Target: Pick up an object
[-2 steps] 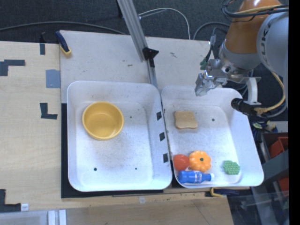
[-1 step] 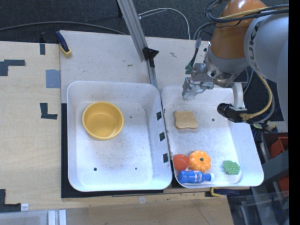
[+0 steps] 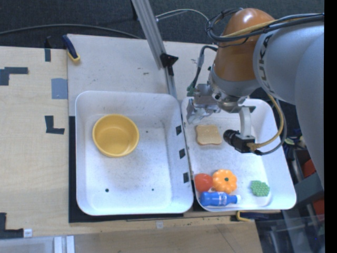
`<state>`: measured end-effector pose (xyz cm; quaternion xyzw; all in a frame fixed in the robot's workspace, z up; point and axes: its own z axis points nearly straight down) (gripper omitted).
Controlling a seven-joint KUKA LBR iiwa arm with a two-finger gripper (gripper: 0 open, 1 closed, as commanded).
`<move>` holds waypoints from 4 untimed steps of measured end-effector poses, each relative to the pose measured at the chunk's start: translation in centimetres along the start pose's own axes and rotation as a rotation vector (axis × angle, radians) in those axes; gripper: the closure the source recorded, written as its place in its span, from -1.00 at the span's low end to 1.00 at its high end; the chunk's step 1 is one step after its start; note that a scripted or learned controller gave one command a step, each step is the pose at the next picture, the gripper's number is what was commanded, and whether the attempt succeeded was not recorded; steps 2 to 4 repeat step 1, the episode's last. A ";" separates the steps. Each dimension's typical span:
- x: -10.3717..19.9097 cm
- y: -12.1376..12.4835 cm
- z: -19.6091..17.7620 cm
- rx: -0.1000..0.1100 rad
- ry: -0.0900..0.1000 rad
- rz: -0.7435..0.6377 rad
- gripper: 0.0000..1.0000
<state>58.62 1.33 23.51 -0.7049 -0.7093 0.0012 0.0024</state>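
Your arm comes in from the upper right of the frame and hangs its gripper point(image 3: 202, 108) low over the top left corner of the right bin point(image 3: 274, 141), just above the slice of toast point(image 3: 208, 135). I cannot tell how the pincer is set, because the wrist and its fittings hide it from this angle, and nothing can be seen caught in it. The toast lies flat near the bin's left wall, just below the gripper, so it looks like the likeliest thing to pick. The other candidates crowd the lower edge of that bin: a tomato point(image 3: 203, 182) touching a small pumpkin point(image 3: 225, 180), a blue bottle point(image 3: 218, 198) lying on its side just below them, and a green piece point(image 3: 259, 188) a little to the right. That cluster leaves little room between pieces and the rim, whereas the toast has bare floor to its right and below. Mind the wall shared with the left bin point(image 3: 84, 141), close on the toast's left. The yellow bowl point(image 3: 116, 135) sits alone, well apart in the left bin.
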 end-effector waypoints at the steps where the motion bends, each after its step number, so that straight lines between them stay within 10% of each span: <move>1: 5.6 -1.6 1.4 0.000 0.000 -0.001 1.00; 4: 5.6 -1.6 1.4 0.000 0.000 -0.001 1.00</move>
